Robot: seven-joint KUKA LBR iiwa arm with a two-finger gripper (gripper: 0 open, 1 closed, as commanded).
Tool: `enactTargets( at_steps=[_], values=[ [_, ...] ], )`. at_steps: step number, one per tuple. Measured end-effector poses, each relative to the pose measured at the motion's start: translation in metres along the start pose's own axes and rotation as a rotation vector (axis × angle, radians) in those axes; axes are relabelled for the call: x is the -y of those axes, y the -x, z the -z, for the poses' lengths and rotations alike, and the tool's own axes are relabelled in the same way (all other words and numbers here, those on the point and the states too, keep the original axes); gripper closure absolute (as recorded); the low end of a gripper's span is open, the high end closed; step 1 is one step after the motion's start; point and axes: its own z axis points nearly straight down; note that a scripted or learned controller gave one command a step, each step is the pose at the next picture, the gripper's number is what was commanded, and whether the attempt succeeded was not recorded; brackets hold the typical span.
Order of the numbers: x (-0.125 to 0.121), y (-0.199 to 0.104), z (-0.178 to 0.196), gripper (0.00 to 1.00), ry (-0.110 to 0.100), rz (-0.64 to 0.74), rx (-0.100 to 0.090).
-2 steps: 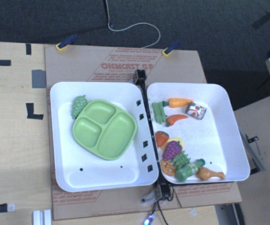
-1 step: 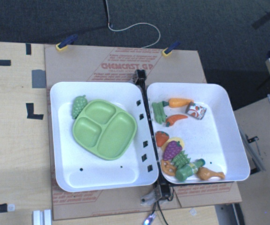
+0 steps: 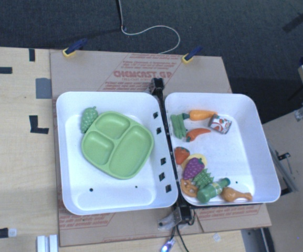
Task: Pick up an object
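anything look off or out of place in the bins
Mostly tidy. One oddity: a green leafy toy vegetable sits alone in the left bin, wedged against the upper-left edge of the green divided plate, while all other toy foods are clustered along the right bin's left side. Nothing looks spilled or damaged.

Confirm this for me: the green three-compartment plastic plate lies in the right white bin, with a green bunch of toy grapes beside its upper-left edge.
Not quite. The camera view shows the green three-compartment plastic plate in the left white bin, not the right one. The rest holds: the green bunch of toy grapes sits beside the plate's upper-left edge.
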Motion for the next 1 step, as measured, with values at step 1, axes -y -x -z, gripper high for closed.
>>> enactTargets(
  at_steps=[1],
  values=[
    [-0.0001, 0.0, -0.0195, 1.0, 0.001, 0.0, 0.0]
  ],
)
